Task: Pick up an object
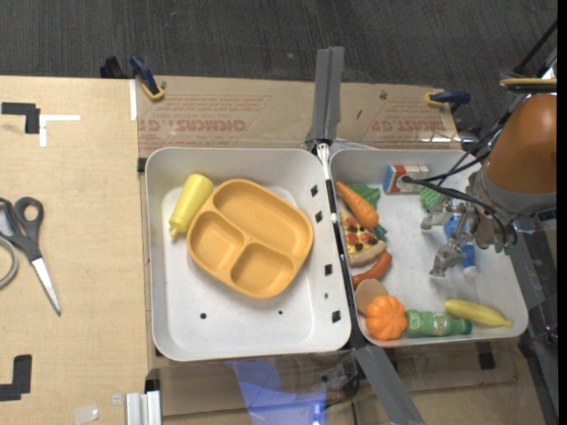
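In the right bin [509, 290], the gripper [447, 237] hangs over the white floor toward the right wall, its metal fingers pointing down and left. Something blue sits close against the fingers, but it cannot be told from this angle whether that is an object or part of the tool, nor how wide the tool stands or whether it has hold of anything.

Objects lying loose in the same bin:
- A banana [478, 312] just below the gripper, near the front right corner.
- A green bottle [437, 324] touching the banana's left end.
- A small orange pumpkin [386, 317] at the bottle's left, against the front wall.
- A sausage [370, 266] and a pizza slice [358, 240] along the left wall.
- A carrot [357, 204] above the pizza slice, tilted.
- A small red, white and blue carton [404, 178] at the back wall.

The grey arm with its orange band [523, 144] enters over the bin's right rim.

The left bin [173, 326] holds a yellow divided plate [251, 237] with a yellow bottle [190, 204] touching its upper left edge.

Scissors [31, 246] lie on the bench well to the left.
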Controlling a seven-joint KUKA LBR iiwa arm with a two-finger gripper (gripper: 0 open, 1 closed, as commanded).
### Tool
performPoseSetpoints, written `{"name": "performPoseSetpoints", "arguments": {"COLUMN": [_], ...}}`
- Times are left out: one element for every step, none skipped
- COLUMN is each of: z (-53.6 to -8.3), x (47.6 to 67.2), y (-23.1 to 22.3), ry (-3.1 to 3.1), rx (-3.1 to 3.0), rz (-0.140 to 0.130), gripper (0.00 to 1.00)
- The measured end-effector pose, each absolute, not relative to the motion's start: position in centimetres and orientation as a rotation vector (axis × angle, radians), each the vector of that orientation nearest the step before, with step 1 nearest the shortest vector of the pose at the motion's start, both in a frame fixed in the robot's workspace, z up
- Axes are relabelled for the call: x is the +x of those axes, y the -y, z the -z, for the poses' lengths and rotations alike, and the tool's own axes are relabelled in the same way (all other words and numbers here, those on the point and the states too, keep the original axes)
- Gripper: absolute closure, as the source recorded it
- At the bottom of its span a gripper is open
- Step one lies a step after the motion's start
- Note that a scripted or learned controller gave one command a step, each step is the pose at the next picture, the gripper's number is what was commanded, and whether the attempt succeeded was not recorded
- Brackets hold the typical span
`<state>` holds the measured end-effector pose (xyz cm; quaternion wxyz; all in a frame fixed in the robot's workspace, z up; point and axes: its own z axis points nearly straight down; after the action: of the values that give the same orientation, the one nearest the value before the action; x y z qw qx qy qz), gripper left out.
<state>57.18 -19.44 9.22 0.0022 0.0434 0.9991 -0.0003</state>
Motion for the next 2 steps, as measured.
{"name": "performPoseSetpoints", "arguments": {"z": [-10.1, -9.1], "x": [57.4, 60.0], "y": [19.3, 13.9], "ry": [-3.131, -3.115], "rx": [0.129, 0.392], "rz": [0.003, 0.000], "gripper": [1.00, 1.00]}}
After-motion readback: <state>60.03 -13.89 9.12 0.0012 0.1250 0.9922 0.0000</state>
